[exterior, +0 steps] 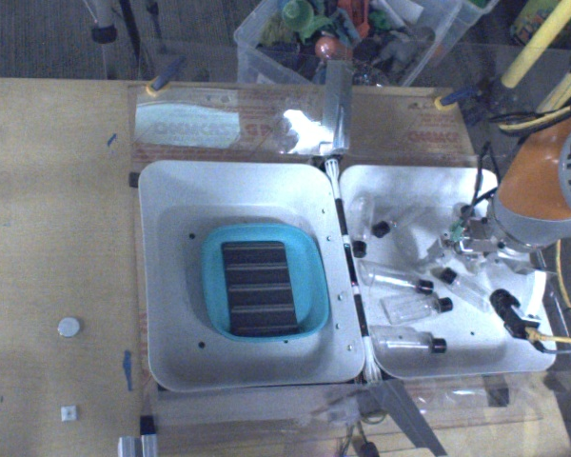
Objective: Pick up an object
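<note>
Two shallow white bins sit side by side on the bench. The left bin (162, 255) holds a light blue tray (264, 279) lying flat near its middle, with a dark ribbed insert (257, 288) set inside it. The right bin (400, 184) holds a scatter of small clear vials with black caps: one vial (406, 343) lies on its side along the near edge, another (414, 306) lies just above it with its cap pointing right, a third (397, 279) lies slanted near the wall between the two bins, and a loose black cap (382, 228) sits farther back. The arm (542, 184) (grey, with its orange band showing at the right edge) reaches down into the right bin, and the gripper (468, 244) is low over the bin floor on the right side, close to the vials but apart from the three named. Whether its tips are spread or closed cannot be told from this view, and nothing can be seen pinched in it. Behind the bins stands a clear box of coloured toys (362, 12).
</note>
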### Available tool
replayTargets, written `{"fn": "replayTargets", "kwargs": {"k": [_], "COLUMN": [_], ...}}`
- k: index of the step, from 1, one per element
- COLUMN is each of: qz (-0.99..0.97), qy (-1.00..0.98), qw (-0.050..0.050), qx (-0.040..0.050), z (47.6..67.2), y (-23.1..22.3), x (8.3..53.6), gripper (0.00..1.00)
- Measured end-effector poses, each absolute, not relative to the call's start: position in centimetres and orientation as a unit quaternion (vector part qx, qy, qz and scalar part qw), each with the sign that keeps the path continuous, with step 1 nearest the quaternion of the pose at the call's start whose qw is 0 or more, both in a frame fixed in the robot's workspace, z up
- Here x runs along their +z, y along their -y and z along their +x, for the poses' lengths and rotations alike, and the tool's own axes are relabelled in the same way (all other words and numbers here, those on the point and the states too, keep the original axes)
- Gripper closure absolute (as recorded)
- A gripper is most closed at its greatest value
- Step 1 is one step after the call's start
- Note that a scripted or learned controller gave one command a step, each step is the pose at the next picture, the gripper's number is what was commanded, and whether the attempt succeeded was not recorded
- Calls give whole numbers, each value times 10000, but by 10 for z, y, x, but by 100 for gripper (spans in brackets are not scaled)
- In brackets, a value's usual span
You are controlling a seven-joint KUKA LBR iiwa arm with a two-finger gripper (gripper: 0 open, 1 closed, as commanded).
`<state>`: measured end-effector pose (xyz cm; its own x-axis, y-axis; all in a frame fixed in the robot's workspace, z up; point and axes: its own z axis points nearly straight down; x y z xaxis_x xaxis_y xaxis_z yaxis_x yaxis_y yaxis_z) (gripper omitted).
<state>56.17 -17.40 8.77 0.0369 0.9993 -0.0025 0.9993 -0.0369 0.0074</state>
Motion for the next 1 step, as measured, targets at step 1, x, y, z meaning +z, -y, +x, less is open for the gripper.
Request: {"fn": "replayTargets", "kwargs": {"k": [1], "qz": [7206], "qy": [-6933], "qw": [55], "qx": [33], "z": [563], "y": [175], "x": [99], "gripper": [100]}}
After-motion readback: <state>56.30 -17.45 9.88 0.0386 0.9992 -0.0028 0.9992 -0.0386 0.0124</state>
